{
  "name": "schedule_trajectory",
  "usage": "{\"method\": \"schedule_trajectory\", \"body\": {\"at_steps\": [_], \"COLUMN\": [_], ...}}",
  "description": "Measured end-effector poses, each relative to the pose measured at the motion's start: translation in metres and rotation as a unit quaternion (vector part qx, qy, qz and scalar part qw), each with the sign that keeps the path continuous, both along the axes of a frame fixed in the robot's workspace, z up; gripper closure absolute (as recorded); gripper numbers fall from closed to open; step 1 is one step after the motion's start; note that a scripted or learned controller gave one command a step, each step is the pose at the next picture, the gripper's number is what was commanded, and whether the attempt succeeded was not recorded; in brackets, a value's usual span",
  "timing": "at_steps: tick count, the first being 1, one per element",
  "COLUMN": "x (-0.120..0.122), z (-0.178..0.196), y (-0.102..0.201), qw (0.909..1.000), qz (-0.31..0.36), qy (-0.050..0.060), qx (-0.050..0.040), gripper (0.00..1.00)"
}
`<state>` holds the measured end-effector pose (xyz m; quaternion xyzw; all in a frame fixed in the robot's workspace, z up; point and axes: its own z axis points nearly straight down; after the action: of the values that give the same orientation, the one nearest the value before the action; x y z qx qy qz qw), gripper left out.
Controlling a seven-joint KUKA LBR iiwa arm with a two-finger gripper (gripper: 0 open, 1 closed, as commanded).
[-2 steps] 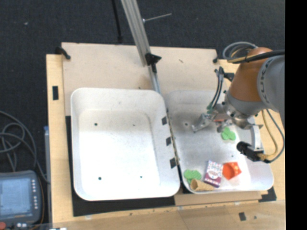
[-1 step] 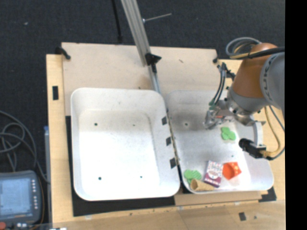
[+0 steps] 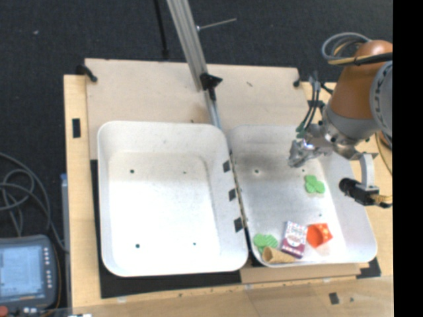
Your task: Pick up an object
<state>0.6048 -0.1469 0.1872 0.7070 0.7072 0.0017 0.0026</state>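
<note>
1. The arm comes in from the right side, and its gripper hangs over the right bin, above the far part of the bin floor.
2. The gripper looks small and blurred from this camera, so I cannot tell if it is spread or pressed together, and I see no object in it.
3. Just beside the gripper, a little toward the near side and to its right, a green object lies on the bin floor; it is apart from the gripper.
4. Farther toward the near side from the gripper, close to the front wall of the bin, there is a group of things: an orange-red object, a small pink and white packet, a second green object and a tan cone-shaped piece.
5. The packet lies between the orange-red object and the second green object, and the tan piece lies just in front of it.
6. To the left of the gripper, past the dividing rims, is the left bin.
7. A metal pole stands behind the bins, to the far left of the gripper.
</note>
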Motion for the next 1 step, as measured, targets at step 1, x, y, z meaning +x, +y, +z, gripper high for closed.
{"method": "schedule_trajectory", "body": {"at_steps": [1], "x": [0.0114], "z": [0.0562], "y": [0.0015], "qw": [1.0], "qz": [0.001], "qy": [-0.001], "qx": [-0.0004], "gripper": [1.0]}}
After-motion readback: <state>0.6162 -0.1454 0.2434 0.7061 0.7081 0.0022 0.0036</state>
